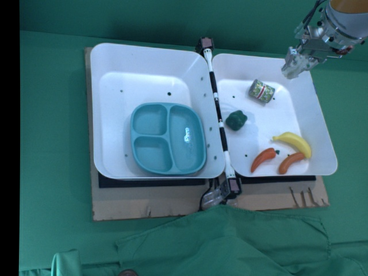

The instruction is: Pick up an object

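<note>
The right bin (322,132) holds a small can (261,91) lying near its back, a dark green broccoli piece (236,120) by its left wall, a yellow banana (294,142), and two orange-red pieces: a pepper or carrot (263,159) and a sausage-like one (291,162) at the front. My gripper (294,64) hangs above the bin's back right corner, up and to the right of the can, with nothing seen in it.
The left bin (109,68) holds a teal three-compartment plate (168,138). A black-and-white bar (217,105) runs between the two bins. Green cloth (230,240) lies bunched at the front of the bench.
</note>
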`<action>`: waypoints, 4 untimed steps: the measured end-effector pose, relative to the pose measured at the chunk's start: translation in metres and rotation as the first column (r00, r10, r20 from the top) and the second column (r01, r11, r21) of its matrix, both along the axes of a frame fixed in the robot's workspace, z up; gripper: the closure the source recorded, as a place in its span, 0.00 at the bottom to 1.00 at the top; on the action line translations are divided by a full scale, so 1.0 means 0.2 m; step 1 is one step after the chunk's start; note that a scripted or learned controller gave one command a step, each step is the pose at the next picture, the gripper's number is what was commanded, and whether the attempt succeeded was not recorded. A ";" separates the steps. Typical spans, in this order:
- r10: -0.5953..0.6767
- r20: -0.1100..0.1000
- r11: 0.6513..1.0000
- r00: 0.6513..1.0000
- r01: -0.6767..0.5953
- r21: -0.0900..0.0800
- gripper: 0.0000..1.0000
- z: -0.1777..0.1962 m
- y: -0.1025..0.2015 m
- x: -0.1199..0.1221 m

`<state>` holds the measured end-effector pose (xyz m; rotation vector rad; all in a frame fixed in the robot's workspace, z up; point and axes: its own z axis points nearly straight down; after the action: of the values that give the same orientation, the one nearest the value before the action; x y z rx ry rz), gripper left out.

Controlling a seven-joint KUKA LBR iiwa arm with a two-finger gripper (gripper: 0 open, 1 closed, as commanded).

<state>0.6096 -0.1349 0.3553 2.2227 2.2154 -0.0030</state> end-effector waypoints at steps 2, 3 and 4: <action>0.001 0.000 1.000 1.000 -0.001 0.000 1.00 -0.03 -0.26 0.46; 0.001 -0.003 1.000 1.000 -0.001 0.002 1.00 -0.03 0.02 0.41; 0.002 -0.003 1.000 1.000 -0.002 0.002 1.00 -0.17 0.32 0.31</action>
<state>0.6722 -0.0707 0.3220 2.2235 2.2201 -0.0039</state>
